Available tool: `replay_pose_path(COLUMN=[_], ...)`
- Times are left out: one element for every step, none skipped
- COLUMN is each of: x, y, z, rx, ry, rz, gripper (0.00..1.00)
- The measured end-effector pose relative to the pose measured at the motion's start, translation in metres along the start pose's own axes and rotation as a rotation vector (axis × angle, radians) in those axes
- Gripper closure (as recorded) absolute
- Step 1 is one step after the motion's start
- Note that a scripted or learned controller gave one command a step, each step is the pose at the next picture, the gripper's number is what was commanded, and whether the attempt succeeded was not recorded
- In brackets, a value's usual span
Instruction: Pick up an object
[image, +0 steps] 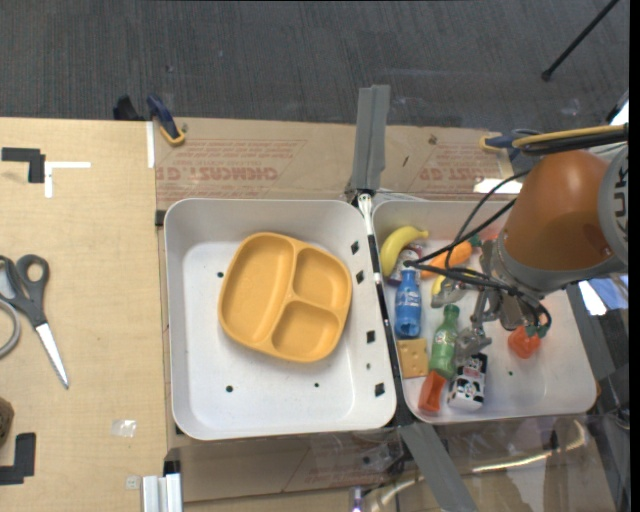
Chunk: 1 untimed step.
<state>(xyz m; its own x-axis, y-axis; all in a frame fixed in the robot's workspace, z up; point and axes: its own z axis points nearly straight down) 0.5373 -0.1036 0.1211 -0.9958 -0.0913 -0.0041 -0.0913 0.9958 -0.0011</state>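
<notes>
A robotics lab: a wooden desk (80, 300) with two white bins (190, 400), flattened cardboard (260, 160) beneath them, scissors (38, 310), a robot arm (560, 215) and grey carpet (250, 50).

the shallow white left bin (190, 330) holds an orange-yellow three-part plastic plate (285, 297). right of that plate, in the shallow white right bin (560, 395), lie a yellow banana (399, 245), a blue bottle (407, 305), a green bottle (443, 345) and a black-and-white cow-patterned carton (468, 382).
</notes>
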Motion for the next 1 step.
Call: replay_pose_path(x=[-0.0678], y=[-0.0171], z=[0.0283], rx=[0.0], ry=[-0.001], rz=[0.049], gripper=[0.0])
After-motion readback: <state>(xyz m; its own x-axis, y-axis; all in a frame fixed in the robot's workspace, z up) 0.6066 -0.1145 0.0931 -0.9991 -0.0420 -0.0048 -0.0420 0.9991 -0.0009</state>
